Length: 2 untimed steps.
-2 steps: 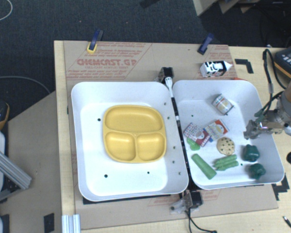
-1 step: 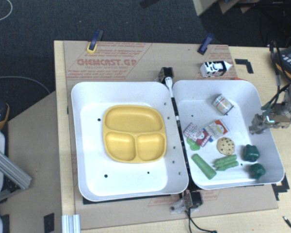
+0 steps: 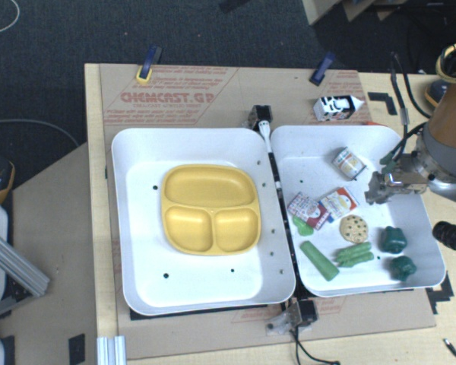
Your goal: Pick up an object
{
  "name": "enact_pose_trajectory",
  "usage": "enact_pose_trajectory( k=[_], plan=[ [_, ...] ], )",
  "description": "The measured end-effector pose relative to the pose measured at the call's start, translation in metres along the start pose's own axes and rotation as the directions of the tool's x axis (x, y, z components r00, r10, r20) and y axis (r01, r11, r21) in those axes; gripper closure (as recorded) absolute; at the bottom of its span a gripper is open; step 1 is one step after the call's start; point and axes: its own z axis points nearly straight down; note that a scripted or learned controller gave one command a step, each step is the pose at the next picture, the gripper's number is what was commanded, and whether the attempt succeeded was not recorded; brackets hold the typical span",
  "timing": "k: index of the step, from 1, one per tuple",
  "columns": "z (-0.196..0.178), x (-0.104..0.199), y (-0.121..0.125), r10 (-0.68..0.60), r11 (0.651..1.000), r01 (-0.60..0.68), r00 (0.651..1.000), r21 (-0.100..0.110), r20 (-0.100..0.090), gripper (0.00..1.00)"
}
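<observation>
Fingers of the gripper (image 3: 381, 189) point down and left over the right bin (image 3: 319, 139), but they are small and dark against the wrist, so I cannot tell whether they are parted or closed; nothing shows between them. Below the gripper, in the lower right of the frame, lie the loose objects: a round cookie (image 3: 354, 228), two dark green pieces (image 3: 393, 239) near the bin's right wall, a light green stick (image 3: 319, 260), a green bundle (image 3: 354, 256), two red and white packets (image 3: 315, 208), and a small can (image 3: 349, 163) higher up.

At centre left, the left bin (image 3: 129, 204) holds a yellow divided tray (image 3: 210, 208). Both bins sit on a tan board (image 3: 99, 112) printed with red lettering and held by two clamps (image 3: 147, 65) at its upper edge. A black and white carton (image 3: 338, 107) rests on the board just above the right bin. Dark carpet (image 3: 99, 14) fills the upper left, crossed by thin cables.
</observation>
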Motion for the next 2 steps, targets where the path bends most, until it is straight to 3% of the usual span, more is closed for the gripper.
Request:
enact_pose_trajectory(
  k=[2],
  plan=[
    [0.008, 0.089, -0.004, 0.0, 1.0, 0.0, 1.0, 0.008, -0.004, 1.0]
  ],
)
